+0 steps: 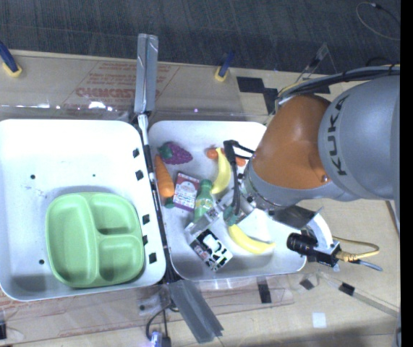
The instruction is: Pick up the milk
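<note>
Now I'm hovering over the right bin, my wrist hiding most of my hand, so I cannot tell whether it is open or closed. The milk, a small black-and-white carton, lies on its side near the bin's front wall, just below and left of my hand, its long axis slanting from upper left to lower right. A banana touches its right end, a green bottle sits just behind.
</note>
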Available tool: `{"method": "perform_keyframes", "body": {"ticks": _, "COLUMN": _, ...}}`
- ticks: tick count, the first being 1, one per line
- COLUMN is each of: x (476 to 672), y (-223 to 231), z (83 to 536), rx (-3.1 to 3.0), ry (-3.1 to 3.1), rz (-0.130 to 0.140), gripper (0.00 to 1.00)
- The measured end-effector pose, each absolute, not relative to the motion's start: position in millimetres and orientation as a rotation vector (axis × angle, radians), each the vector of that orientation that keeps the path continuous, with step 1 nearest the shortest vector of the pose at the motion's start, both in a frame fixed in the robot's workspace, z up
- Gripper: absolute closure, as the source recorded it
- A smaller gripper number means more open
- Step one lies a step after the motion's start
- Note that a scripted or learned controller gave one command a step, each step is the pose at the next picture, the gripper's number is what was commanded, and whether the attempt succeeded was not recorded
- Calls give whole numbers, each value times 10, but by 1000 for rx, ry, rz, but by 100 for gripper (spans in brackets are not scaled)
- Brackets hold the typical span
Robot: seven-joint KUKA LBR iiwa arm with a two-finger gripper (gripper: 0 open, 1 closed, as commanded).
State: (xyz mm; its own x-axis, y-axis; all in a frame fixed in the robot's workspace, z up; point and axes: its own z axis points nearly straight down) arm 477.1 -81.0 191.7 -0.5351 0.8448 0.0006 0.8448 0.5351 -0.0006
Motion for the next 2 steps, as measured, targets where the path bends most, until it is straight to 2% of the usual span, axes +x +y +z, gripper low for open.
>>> {"method": "perform_keyframes", "body": {"ticks": 1, "x": 4819, "y": -1097, "z": 1003, "rx": -1098, "ry": -2965, "rz": -1, "gripper": 0}}
{"method": "perform_keyframes", "body": {"ticks": 2, "x": 4863, "y": -1111, "z": 1153, "rx": -1097, "ry": -2980, "rz": -3, "gripper": 100}}
